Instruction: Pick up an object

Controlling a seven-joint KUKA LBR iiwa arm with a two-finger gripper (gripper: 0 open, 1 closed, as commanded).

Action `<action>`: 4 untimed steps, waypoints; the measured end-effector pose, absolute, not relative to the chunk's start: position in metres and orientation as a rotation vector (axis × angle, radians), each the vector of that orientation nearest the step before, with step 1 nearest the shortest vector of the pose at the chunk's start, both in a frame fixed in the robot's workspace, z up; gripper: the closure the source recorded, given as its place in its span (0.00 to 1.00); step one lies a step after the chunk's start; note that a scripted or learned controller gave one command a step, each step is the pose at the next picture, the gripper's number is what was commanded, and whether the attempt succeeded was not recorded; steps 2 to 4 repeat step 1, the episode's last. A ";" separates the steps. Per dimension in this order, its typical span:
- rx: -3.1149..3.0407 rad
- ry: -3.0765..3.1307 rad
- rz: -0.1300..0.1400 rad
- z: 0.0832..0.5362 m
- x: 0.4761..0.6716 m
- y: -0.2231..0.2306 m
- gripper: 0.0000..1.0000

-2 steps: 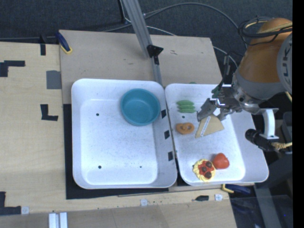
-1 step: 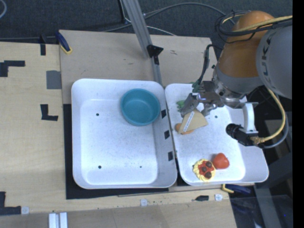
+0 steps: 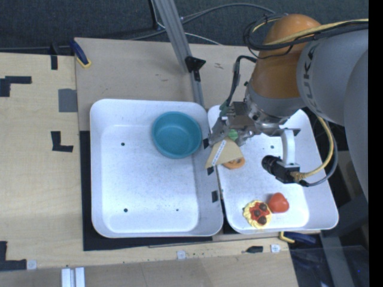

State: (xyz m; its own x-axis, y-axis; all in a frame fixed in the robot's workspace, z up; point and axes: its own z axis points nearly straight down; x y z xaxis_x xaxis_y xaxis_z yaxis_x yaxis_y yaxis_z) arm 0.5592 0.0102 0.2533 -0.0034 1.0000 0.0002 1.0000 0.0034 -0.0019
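Note:
My gripper [image 3: 231,134] hangs over the left part of the right bin [image 3: 317,220], close to the wall between the two bins. Right below it lie a tan wedge-shaped piece [image 3: 216,154] and a small orange bun-like item [image 3: 233,162], which touch each other. The wedge's upper end meets the gripper's tip, and a bit of green shows there. Whether it is held I cannot make out. Nearer the front of that bin sit a red tomato-like toy [image 3: 278,202] and a yellow and red pizza-like toy [image 3: 256,213].
A blue bowl [image 3: 176,134] stands in the back right corner of the left bin [image 3: 114,178]. A grey pole [image 3: 179,40] slants down to the bins' back edge. The arm's body and a black cable fitting [image 3: 280,168] cover the right bin's back half.

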 end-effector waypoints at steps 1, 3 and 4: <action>-2.215 -2.226 0.000 0.251 0.570 0.067 1.00; -2.215 -2.226 0.000 0.251 0.570 0.067 1.00; -2.215 -2.226 0.000 0.251 0.570 0.067 1.00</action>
